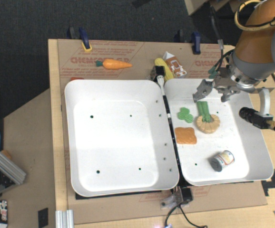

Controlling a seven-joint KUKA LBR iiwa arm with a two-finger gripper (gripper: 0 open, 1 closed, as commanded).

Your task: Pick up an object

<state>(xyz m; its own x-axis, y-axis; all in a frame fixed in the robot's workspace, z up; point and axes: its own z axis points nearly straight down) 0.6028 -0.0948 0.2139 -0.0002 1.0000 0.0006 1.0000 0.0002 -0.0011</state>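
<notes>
My gripper [211, 97] hovers over the back of the right bin [251, 141], its two fingers spread open with nothing between them. Just below it lies a toy with a green stalk on a tan round base [206, 119]. A small green leafy piece [185, 114] sits to that toy's left. An orange-brown flat piece [185, 136] lies toward the bin's left side, and a small silver can [222, 160] rests on its side near the front.
The left bin [80, 141] adjoins the right one. A toy carrot [114, 64] and a yellow and brown item [168, 66] lie on the board behind the bins. Blue clamps [85, 39] hold the board's back edge.
</notes>
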